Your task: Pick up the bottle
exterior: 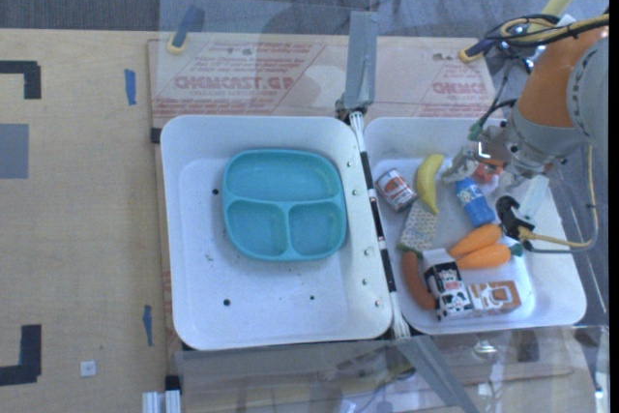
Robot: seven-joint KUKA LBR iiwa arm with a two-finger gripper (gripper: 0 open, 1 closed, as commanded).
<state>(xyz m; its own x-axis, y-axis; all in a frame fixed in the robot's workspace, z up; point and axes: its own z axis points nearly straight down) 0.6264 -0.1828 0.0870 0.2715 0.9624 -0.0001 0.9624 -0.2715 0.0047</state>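
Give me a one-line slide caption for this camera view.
Gripper poised over the bottle in the right bin; teal plate alone in the left.

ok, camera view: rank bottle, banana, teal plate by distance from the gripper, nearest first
Gripper sits at the right bin's upper right.
1. Bottle: blue, just below the gripper.
2. Banana: to the gripper's left in the view, same bin.
3. Teal plate: in the left bin, well past the divider.
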